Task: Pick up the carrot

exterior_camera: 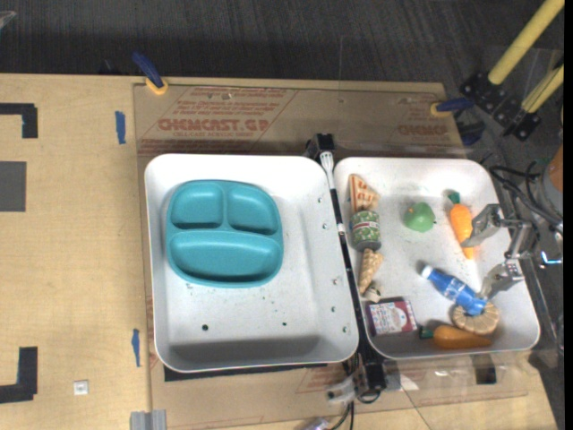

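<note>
The orange, green-topped carrot [459, 221] lies in the right bin [394, 173]; my pincer [495, 250], fingers spread wide and empty, hovers just beside it.

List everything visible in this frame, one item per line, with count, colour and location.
Bins: 2, white, side by side on the bench.
Divided plate: 1, teal, left bin.
Carrot: 1, orange with green top, right bin, upper right, beside the pincer.
Green round toy: 1, green, right bin, left of the carrot.
Can: 1, green label, right bin, left side.
Pizza slice toy: 1, orange-tan, above the can.
Bottle: 1, blue, right bin, lower middle.
Small box: 1, dark red, right bin, front.
Pincer: 1, silver, over the right bin's right side.
</note>
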Robot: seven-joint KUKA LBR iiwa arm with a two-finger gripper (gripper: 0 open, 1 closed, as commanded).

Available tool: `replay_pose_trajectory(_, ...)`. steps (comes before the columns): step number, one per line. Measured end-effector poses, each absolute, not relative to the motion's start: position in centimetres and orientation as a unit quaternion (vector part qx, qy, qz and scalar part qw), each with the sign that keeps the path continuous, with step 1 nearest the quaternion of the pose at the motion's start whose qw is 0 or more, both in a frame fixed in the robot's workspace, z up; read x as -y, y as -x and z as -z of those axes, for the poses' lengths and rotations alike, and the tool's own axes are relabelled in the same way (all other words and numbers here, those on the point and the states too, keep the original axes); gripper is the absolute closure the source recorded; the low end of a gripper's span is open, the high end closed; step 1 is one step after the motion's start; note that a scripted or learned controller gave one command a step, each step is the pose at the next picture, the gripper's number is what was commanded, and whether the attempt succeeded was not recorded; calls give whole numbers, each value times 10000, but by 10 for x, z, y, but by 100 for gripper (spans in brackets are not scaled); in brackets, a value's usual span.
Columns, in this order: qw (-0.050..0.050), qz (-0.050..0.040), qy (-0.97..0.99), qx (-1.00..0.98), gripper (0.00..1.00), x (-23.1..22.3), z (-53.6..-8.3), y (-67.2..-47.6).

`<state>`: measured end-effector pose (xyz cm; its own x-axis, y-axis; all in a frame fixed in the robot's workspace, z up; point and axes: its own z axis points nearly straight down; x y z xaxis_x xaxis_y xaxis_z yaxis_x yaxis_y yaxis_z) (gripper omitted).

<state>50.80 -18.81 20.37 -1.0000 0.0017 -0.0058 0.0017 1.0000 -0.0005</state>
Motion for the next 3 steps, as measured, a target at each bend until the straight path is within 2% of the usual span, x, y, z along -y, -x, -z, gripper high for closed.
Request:
replay_pose_trajectory(1,2,-8,-364,-9993,0,222,-111,-551)
replay_pose_trajectory(2,58,7,-347,-9994,0,223,-89,-619)
replay_pose_trajectory(3,132,22,-337,-9993,100,222,-104,-624)
